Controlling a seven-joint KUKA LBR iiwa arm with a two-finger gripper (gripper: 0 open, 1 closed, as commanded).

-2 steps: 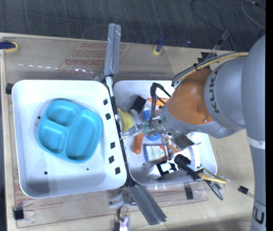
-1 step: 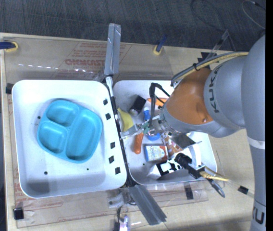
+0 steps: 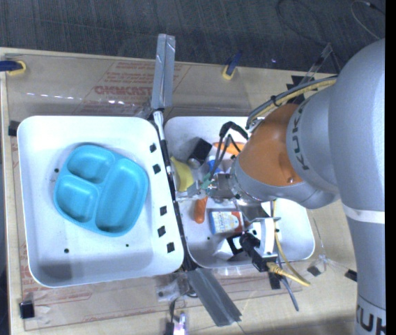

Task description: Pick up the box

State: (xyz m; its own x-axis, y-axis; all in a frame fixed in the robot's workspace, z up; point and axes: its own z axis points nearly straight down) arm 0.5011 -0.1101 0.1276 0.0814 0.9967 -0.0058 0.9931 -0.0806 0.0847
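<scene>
We're looking down on the bench (image 3: 79, 82), two white bins side by side, and all the action is on the right. The grey arm (image 3: 362, 131) comes in from the right edge, its orange band (image 3: 271, 155) hanging over the right bin (image 3: 301, 237). The claw (image 3: 210, 181) is low among the clutter at that bin's left side. How far it is open I cannot tell; the wrist and the jumble hide it, and nothing shows clearly in its grip.

The box (image 3: 223, 220) is a small blue-and-white pack lying flat on the floor of the right bin, just below the claw and near the bin's middle. It sits close under the wrist, not lifted.

Around it is an orange item (image 3: 199, 211) just to its left. A yellow item (image 3: 182, 174) lies up against the bin's left wall, and a black item (image 3: 201, 149) sits above that, near the top of the bin (what these three are I cannot make out).

Over in the left bin (image 3: 37, 257), a light blue divided tray (image 3: 100, 190) lies on its own, well apart from the arm. A grey bar (image 3: 163, 68) runs up from the gap between the bins, and a blue clamp (image 3: 233, 65) sits at the bench's far edge.
</scene>
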